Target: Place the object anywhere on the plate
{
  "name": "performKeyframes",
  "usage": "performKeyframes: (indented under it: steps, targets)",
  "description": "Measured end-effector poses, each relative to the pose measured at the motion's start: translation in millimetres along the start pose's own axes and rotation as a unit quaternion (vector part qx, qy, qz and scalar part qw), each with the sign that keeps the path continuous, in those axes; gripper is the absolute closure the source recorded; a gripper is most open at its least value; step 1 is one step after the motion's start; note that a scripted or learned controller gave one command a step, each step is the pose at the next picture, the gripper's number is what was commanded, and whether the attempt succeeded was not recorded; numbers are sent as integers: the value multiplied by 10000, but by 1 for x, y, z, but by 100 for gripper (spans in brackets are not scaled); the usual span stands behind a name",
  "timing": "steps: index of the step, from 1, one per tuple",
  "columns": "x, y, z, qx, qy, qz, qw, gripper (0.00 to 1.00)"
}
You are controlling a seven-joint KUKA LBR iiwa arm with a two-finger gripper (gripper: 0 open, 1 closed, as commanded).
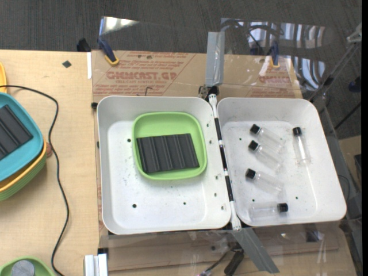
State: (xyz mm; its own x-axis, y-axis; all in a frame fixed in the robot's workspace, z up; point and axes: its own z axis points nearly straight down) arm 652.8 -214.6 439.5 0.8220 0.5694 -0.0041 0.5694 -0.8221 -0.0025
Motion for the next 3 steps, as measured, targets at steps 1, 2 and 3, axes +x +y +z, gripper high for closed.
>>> performKeyframes:
  steps: [1, 2, 3]
  targets:
    - [-4, 5, 9, 7, -2, 795, 9968, 0]
    - [-8, 4, 0, 4, 0, 1590, 9873, 0]
    - [-7, 5, 0, 3, 7, 1980, 9802, 0]
